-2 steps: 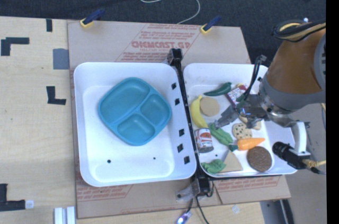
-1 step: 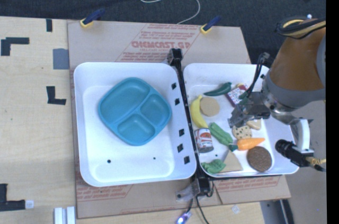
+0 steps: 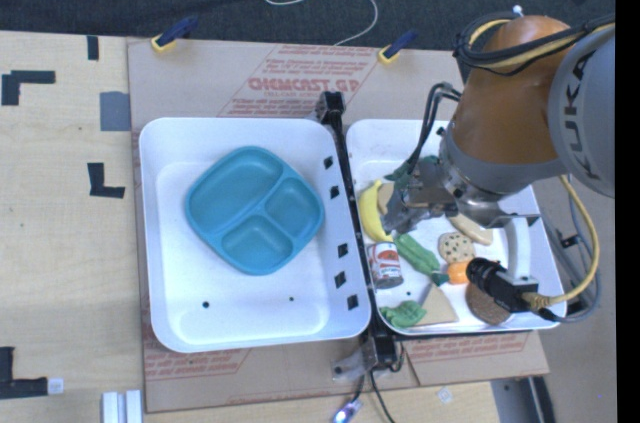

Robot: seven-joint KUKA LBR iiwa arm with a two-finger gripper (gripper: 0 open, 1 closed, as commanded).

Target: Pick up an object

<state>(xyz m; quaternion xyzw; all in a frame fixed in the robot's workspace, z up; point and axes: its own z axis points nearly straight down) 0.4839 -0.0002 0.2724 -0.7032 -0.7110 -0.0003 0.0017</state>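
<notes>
Hovering claw over right bin, toy food beneath

Item: claw (image 3: 405, 203), low inside the right bin (image 3: 375, 136); whether it is apart or together cannot be told, and nothing is seen held. Nearest candidate: banana (image 3: 371, 211), touching the claw's left side, long axis running along the bin's left wall. Green pod (image 3: 418, 253) lies just below the claw, slanting away from the banana. Blue plate (image 3: 255, 208) sits well apart, in the left bin (image 3: 160, 241).
</notes>
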